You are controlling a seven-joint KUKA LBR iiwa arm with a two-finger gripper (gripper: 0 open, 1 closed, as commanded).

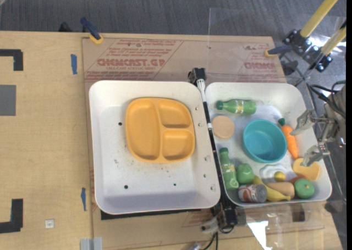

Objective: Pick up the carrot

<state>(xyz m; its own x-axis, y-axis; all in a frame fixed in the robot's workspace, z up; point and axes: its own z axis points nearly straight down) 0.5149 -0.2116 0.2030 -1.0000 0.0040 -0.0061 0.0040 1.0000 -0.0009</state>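
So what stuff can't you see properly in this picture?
- Gripper: in the camera view its metal parts blend into the bin's right side, so open or shut is unclear.
- Arm: cut off by the right edge.
- Carrot: its left side tucks behind the teal bowl.
- Can: label too small to read.
- Fried egg: partly covered by neighbouring toys.

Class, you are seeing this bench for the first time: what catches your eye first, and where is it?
The yellow divided plate sits alone in the left bin. The right bin is crowded with toy food around a teal bowl. At that bin's right edge the gripper hangs beside the orange carrot.
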